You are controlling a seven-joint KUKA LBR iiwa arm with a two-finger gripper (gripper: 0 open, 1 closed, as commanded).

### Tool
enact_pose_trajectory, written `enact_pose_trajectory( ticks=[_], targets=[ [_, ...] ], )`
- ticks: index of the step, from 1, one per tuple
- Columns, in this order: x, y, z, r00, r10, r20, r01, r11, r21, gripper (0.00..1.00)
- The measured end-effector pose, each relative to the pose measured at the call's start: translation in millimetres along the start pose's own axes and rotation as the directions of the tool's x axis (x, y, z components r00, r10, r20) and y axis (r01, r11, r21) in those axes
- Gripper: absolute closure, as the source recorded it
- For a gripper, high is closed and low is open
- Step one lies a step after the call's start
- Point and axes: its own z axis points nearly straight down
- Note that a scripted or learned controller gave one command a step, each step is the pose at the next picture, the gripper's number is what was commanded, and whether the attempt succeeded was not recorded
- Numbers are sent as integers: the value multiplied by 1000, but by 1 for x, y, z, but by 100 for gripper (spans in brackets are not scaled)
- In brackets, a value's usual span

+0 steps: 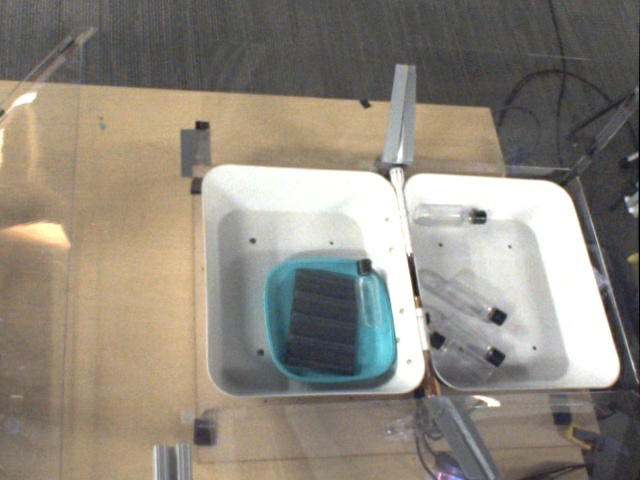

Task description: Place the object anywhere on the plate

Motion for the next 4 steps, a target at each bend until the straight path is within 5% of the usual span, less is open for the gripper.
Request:
enact_pose_trajectory(
  ticks=[2,4],
  targets=[
    [3,161,20,982,-191,-9,191,982,9,100],
    [79,189,16,979,-204,-12,204,979,10,100]
  ],
)
